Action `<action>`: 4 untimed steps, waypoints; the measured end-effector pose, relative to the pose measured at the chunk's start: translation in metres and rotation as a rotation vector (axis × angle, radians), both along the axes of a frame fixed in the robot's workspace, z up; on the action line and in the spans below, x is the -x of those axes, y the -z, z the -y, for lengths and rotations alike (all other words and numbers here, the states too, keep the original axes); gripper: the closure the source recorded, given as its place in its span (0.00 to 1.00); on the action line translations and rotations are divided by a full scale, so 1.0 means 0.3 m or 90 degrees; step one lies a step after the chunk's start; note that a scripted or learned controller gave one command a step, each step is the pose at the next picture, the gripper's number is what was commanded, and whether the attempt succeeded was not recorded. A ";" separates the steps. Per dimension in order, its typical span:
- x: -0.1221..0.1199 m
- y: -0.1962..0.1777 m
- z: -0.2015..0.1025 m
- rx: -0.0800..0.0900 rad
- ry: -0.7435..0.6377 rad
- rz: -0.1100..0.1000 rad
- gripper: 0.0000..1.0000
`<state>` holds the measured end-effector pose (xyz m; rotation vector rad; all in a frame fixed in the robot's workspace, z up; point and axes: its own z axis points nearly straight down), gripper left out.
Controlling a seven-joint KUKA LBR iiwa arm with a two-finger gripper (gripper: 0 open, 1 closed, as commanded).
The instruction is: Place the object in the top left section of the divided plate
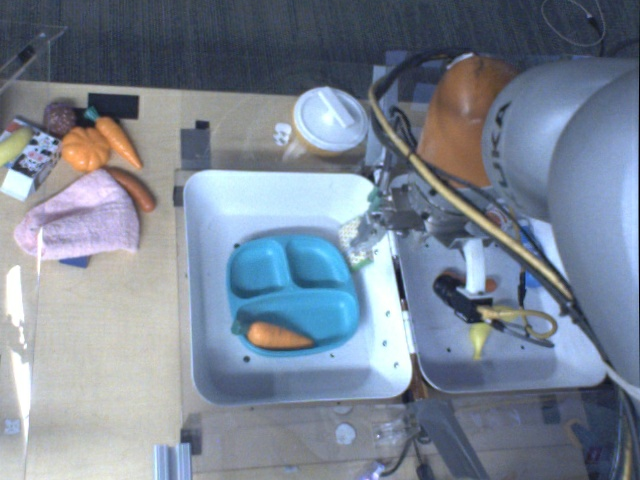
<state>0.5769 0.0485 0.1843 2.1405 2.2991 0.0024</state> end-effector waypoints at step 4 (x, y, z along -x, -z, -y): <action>-0.179 -0.518 -0.279 0.000 0.054 0.003 0.00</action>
